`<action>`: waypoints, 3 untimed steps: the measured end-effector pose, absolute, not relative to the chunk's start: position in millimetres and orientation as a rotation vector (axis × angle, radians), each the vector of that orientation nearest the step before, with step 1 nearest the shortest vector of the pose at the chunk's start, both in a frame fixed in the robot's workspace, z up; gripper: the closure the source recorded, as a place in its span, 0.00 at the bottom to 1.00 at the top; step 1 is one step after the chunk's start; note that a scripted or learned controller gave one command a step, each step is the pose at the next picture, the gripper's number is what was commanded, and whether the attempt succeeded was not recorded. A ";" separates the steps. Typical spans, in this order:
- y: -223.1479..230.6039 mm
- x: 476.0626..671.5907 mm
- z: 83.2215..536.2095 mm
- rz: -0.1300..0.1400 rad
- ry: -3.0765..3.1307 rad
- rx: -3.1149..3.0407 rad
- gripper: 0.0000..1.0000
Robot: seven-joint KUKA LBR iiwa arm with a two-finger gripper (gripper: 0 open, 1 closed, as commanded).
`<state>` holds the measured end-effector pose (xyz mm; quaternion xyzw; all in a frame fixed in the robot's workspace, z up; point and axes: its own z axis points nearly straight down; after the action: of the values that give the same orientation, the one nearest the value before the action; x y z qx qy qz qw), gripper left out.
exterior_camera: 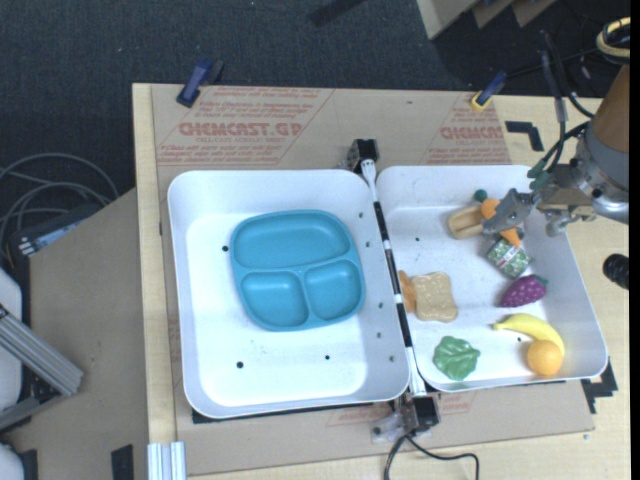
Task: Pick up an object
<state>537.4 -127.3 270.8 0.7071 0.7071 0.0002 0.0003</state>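
2 bins (pixel 200 268), jaws (pixel 515 213) near right bin's rim

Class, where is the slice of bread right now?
The slice of bread lies in the right bin, near its left wall, above the green lettuce.

Blue tray (pixel 296 268), purple grapes (pixel 523 291)

2 white bins (pixel 200 298) smooth plastic, slight sheen; blue divided tray (pixel 297 268) smooth matt plastic; bench top (pixel 300 128) brown cardboard-like board, matt, red print; floor (pixel 150 28) dark rough carpet; toy banana (pixel 527 325), orange (pixel 545 358), grapes (pixel 523 291) glossy plastic-looking; bread slice (pixel 434 296) matt, grainy; green leafy toy (pixel 456 357) matt; gripper (pixel 530 208) grey metal
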 end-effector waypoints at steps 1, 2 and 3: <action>-111.9 541.1 120.7 -0.003 2.224 2.224 0.00; -171.9 604.0 114.4 0.000 2.219 2.221 0.00; -187.7 645.4 101.8 0.000 2.253 2.244 0.00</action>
<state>645.4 -187.7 101.8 0.7056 0.7084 0.0000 -0.0191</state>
